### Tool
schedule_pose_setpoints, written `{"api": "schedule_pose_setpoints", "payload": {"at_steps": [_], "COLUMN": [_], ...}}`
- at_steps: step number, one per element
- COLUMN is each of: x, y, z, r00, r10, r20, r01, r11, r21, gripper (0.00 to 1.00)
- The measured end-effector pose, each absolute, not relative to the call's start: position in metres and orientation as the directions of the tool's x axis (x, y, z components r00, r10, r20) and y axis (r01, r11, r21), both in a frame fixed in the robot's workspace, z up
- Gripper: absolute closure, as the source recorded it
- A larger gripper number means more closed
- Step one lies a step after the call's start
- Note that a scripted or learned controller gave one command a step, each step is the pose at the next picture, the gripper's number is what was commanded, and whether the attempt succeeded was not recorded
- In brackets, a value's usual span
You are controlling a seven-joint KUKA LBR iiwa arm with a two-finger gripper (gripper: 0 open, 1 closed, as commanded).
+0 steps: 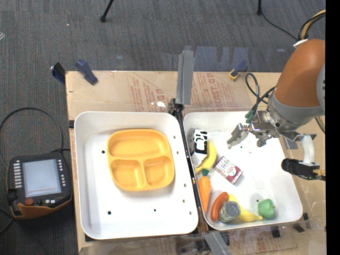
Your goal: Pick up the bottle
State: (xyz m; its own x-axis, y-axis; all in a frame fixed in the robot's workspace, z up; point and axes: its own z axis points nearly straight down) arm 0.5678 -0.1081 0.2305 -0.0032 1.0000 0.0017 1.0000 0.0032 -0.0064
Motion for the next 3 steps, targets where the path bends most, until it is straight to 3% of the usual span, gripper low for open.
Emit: {"api": "schedule_pose_setpoints", "payload": {"at_steps": [1, 2, 3], "x": [0.509, 0.476, 0.476], "y": [-0.15, -0.202, -0.202], "z": [0.085, 0.117, 0.117], "r00": [-0.111, -0.186, -0.186], "r10": [0.994, 0.982, 0.983], "r20": [0.003, 0.003, 0.003], "r01": [0.994, 0.982, 0.983], "r11": [0.111, 0.186, 0.186], "r21": [-0.005, -0.003, -0.003], "gripper": [0.0, 0.0, 0.0]}}
